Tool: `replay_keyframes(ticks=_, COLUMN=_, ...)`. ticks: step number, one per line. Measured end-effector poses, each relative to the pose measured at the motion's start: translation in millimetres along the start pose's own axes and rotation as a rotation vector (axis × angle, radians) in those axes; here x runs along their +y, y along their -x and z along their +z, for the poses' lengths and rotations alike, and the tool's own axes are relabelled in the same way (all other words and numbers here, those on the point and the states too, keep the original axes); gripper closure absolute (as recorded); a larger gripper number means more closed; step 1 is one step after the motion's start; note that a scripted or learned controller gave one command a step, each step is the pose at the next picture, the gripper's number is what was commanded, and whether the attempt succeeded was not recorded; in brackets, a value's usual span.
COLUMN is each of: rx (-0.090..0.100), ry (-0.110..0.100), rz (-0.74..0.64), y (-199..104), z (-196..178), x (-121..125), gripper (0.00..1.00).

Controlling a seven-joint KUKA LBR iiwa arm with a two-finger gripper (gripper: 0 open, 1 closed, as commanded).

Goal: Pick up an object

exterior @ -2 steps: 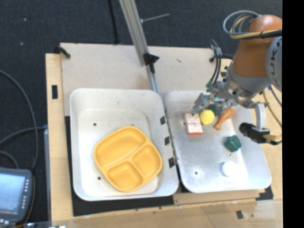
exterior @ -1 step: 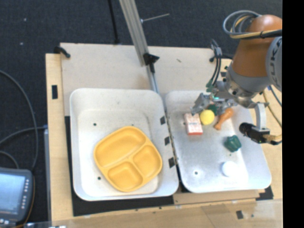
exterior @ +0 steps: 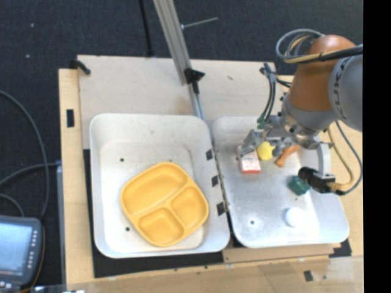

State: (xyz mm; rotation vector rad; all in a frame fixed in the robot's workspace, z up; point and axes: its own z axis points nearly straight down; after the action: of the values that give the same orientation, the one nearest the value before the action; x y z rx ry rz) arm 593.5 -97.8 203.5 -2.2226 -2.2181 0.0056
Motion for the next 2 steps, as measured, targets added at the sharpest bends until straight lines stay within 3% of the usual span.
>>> replay_keyframes(ticks=1, rx=0.000, ry=-0.001, rz=-0.001, y=3.5, z=63.0, x=-3.3, gripper=0.00)
replay_keyframes(ticks=2, rx=-0.006, ry=0.010, rz=0.001, y=7.2, z=100.5, x=-1.3, gripper=0.00)
